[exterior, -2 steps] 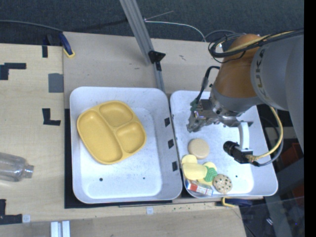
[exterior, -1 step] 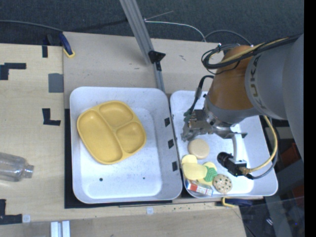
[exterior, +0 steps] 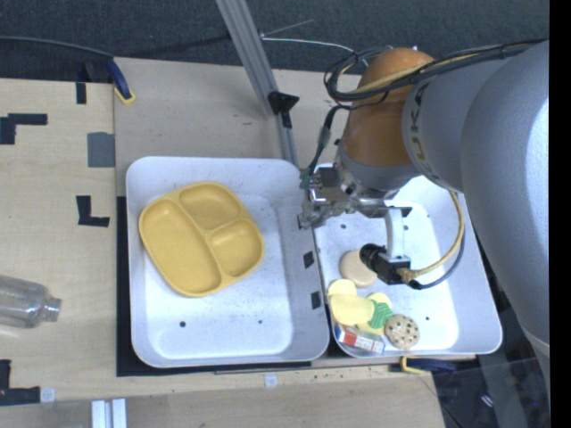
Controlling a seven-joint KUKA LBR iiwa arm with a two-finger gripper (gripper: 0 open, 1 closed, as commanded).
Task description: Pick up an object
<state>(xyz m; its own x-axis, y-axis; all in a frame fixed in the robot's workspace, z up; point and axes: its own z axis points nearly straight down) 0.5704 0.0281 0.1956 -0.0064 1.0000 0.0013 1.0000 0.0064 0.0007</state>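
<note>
My gripper hangs at the upper left corner of the right bin, close to the wall between the two bins. The arm's orange band and grey body cover much of that bin from above. Low in the right bin lies a small heap of toy food: a beige round piece, yellow pieces, a green piece, a chocolate-chip cookie and a red and white item. The heap lies below and to the right of the gripper, apart from it.
A yellow divided plate lies tilted in the left bin. A clear plastic bottle rests on the bench at the far left. A metal rod slants down from the top to the bins' shared wall.
</note>
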